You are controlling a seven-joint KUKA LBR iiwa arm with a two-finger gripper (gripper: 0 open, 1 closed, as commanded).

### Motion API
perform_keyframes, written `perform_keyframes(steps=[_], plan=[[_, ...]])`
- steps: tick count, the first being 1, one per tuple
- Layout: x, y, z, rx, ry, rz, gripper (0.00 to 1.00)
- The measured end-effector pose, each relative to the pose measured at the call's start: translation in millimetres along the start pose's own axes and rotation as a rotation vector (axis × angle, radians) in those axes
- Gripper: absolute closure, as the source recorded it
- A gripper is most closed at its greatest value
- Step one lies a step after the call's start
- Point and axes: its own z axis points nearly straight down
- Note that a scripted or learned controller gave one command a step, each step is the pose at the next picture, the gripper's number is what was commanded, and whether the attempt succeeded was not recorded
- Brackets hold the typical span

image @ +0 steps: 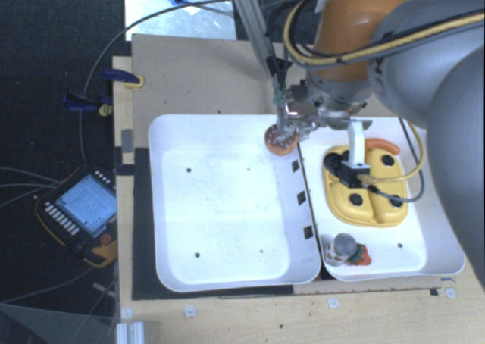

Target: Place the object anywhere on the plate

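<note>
Gripper: two-finger gripper (pixel 292 124), fingers' state cannot be told.
Object: small round brown disc (pixel 280 140) just below it, at left bin's (pixel 174 259) rim.
Plate: yellow moulded plate (pixel 364 191), right bin.
Risk: disc may slip off mid-carry.

The two bins (pixel 220 206) look like smooth white plastic with a faint sheen. The table (pixel 189 77) under them is matt brown, like board or cardboard. The arm (pixel 432 54) has a smooth grey shell, satin rather than shiny, and its orange band (pixel 356 17) is glossy. The yellow plate (pixel 364 191) at right looks like glossy moulded plastic. The small brown object (pixel 280 140) at the upper middle seems rough and dull. The floor (pixel 53 32) at left is dark and coarse, like carpet.
</note>
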Motion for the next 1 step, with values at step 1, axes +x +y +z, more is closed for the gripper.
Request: perform_keyframes(steps=[1], plan=[[60.4, -8.0, 1.0, 0.001, 0.001, -0.001, 1.0]])
